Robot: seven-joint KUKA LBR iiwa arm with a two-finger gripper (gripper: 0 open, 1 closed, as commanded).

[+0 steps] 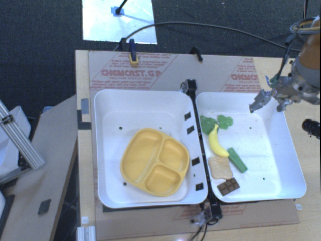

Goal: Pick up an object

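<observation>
Gripper (271, 102) hovers over right bin's (281, 149) far edge, fingers spread apart, nothing between them. Banana (217, 142), green leafy piece (215, 122), green block (236, 159), cracker (219, 167), chocolate piece (228, 186) along bin's left side. Yellow divided tray (154, 160) in left bin (113, 114).

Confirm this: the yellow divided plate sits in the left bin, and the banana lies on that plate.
Not quite. The yellow divided plate does sit in the left bin, but the banana does not lie on it. The camera view shows the banana in the right bin, near the bin's left wall, beside the green toy pieces and above the cracker.
</observation>
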